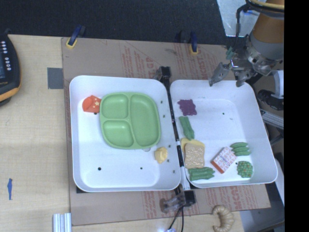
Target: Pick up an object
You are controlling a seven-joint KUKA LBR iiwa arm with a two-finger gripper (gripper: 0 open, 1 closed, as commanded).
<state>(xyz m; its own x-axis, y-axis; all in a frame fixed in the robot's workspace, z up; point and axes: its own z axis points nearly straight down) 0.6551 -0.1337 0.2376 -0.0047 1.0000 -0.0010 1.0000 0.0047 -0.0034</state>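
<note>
My gripper (226,77) hangs above the far edge of the right bin (219,112), its two fingers spread apart with nothing between them. Below it in that bin lie a purple grape bunch (187,107), a green pickle (186,127), a slice of toast (194,155) on a yellow piece, green beans (201,173), a red-and-white packet (224,159), a pea pod (240,149) and a green broccoli piece (245,168). The left bin (87,168) holds a green divided plate (130,120), a red item (91,104) and a small yellow piece (161,154).
Blue and yellow clamps (193,41) hold the cardboard sheet at the far edge. A black clip (164,73) sits between the bins at the back. A tan curled object (224,217) lies on the cardboard near the front. A handheld controller (7,66) rests at far left.
</note>
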